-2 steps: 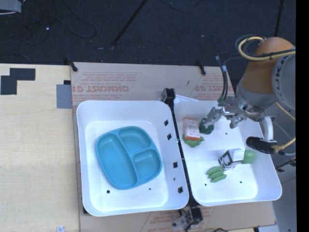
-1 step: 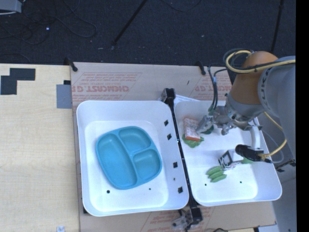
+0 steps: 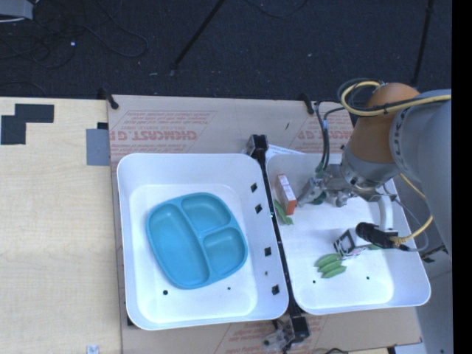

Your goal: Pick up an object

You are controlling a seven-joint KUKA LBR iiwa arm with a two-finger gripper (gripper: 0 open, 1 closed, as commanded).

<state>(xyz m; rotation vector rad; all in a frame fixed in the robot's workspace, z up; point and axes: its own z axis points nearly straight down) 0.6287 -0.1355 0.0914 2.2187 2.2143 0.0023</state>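
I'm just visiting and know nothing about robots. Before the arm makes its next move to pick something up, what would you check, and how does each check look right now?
1. Something to pick lies in the right bin: ok. Green pea pods and a small red-and-white box lie there.
2. Gripper is over the bin with the objects: ok, it hangs by the box.
3. Nothing is already between the fingers: cannot tell, too small and blurred.
4. Gripper open wide enough to close on the box: cannot tell.
5. Box far enough from the bin's left wall to grasp: not ok, it lies close against the divider.
6. Blue divided plate out of the way: ok, it sits in the left bin.
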